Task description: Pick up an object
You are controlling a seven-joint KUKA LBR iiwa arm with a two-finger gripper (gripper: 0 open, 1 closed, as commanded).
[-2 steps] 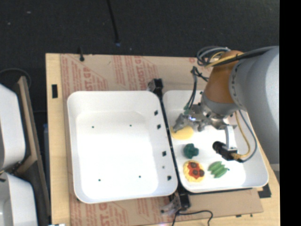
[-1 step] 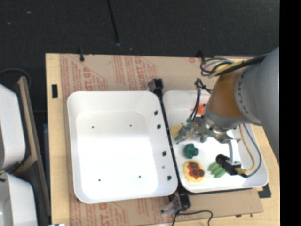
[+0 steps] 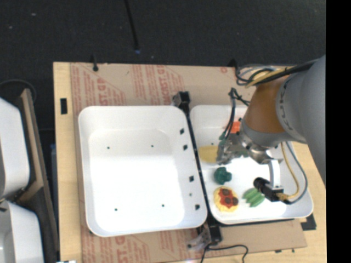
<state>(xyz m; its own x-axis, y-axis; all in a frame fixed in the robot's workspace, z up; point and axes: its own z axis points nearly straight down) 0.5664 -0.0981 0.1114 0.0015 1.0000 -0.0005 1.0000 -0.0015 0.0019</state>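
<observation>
Whether anything is sitting between them I cannot tell; the gripper [image 3: 225,153] is hanging low in the right bin [image 3: 211,116], just beside a yellow piece [image 3: 207,154], above a green toy [image 3: 221,175]. Approach looks underway; next comes closing squarely on one.

White is being shown by both bins [image 3: 137,119], teal by a toy [image 3: 222,175], green by another [image 3: 254,197], yellow with red spots by a third [image 3: 226,199].

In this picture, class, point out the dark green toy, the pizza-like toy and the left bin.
Dark green toy [image 3: 221,175], camera view, its middle.
Pizza-like toy [image 3: 226,199], camera view, its red-and-yellow top.
Left bin [image 3: 137,171], camera view, bare floor.
</observation>
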